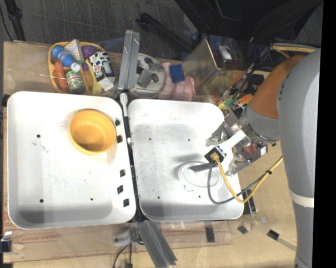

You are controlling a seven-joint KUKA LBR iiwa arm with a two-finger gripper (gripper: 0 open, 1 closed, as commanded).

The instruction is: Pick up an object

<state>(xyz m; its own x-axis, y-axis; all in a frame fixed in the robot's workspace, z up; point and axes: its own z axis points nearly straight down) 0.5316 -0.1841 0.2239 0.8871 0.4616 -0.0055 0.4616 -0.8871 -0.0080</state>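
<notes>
A pale, see-through round object (189, 176), ring-like in outline, lies flat in the right white bin (154, 196), in its right half. The arm (301, 136) brings its jaws to the object's upper right edge; whether they are wide or narrow cannot be told. A yellow bowl (92, 131) sits in the left bin (26, 196). Labels in the yellow basket (52, 58) on the worktop (26, 77) are too small to read.
</notes>
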